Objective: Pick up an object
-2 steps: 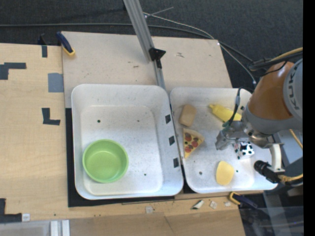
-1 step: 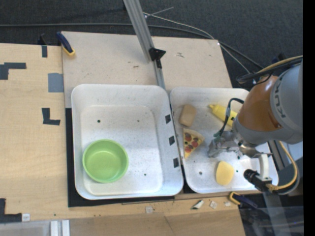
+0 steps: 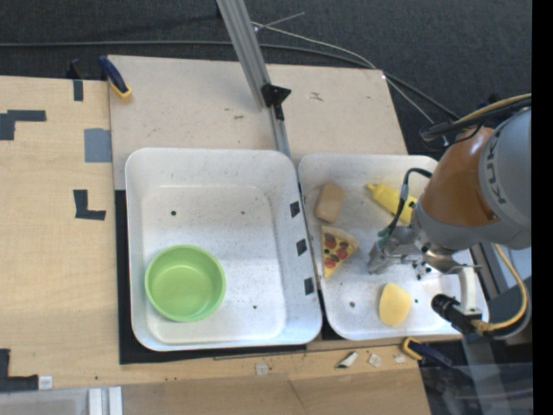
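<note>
Two white bins sit on the bench; over the right bin (image 3: pixel 363 322) the gripper (image 3: pixel 380 258) hangs beside a pizza slice (image 3: pixel 335 249), its grip state impossible to tell.

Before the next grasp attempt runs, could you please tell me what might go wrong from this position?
1. The gripper sits low in the right bin, on bare floor between the pizza slice and the yellow block; closing here would likely catch nothing.
2. The yellow bottle lies partly under the arm, so a move could knock it.
3. The pizza slice lies flat, near the bin wall, so it may slip a pinch.
</note>
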Tool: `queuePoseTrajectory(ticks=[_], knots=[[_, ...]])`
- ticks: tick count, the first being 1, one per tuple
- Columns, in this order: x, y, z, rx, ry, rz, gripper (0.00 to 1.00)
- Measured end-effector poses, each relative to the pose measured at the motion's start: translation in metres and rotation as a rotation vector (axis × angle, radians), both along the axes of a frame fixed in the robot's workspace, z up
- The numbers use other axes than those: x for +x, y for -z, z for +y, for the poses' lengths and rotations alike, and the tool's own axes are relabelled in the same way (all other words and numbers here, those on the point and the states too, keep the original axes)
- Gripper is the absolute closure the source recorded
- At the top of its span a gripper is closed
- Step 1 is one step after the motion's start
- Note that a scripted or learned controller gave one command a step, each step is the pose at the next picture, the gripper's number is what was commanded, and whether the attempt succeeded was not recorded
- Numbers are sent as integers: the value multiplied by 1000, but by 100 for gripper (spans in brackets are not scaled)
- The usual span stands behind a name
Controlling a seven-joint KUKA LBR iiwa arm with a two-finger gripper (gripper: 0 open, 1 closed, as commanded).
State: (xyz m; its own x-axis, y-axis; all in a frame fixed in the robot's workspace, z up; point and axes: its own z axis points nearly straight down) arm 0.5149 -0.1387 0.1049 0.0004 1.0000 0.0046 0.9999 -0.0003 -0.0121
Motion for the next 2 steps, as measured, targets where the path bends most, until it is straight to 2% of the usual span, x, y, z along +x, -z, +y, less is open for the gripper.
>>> queuePoseTrajectory(ticks=[2], knots=[[-5,-101,13,-3,-2,-13,100]])
